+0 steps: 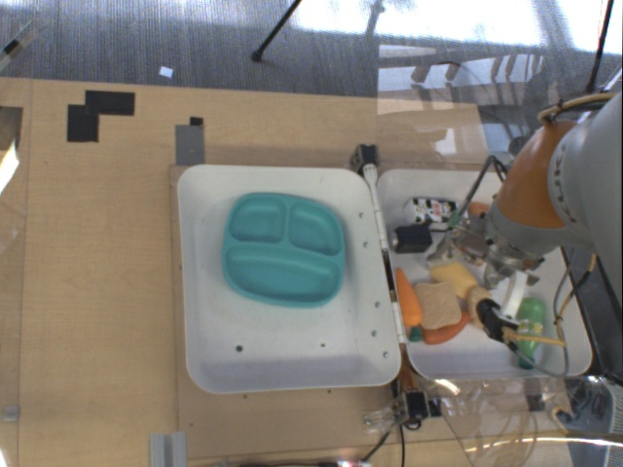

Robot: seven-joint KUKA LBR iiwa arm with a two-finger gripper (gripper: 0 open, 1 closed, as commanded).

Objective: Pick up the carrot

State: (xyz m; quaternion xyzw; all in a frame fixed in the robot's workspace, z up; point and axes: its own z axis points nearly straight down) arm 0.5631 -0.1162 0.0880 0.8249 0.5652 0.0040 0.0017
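While looking down at a slant on the bench (97,290): two shallow white bins side by side. In the left bin (292,363): a teal plate (284,249) with three compartments, flat on the floor, set toward the far side, apart from every wall. In the right bin (458,363): a crowd of small things. Found the carrot (410,302) flat on the floor, hard against the left wall and lying along it, orange body, green end toward the camera. Just right of it, touching or nearly so, a tan slice of bread (440,305). Beyond the bread, a yellow piece (454,277), kind unclear. At the bread's near edge, a red-orange piece (447,334) lying crosswise, one end near the carrot's green tip. Farther back, a black block (412,238) near the left wall; behind that, a black-and-white toy (431,208) by the far wall. Toward the right wall, a green thing (531,311), partly hidden. Reaching in from the right: grey arm (584,178), orange band (531,178) above the wrist. Noted the gripper (467,249) low over the middle of the right bin, just beyond the yellow piece, right of the black block, apart from the carrot. Claw state: cannot tell, released or clenched, too cluttered there to read. Carrot on the bin floor, not lifted.
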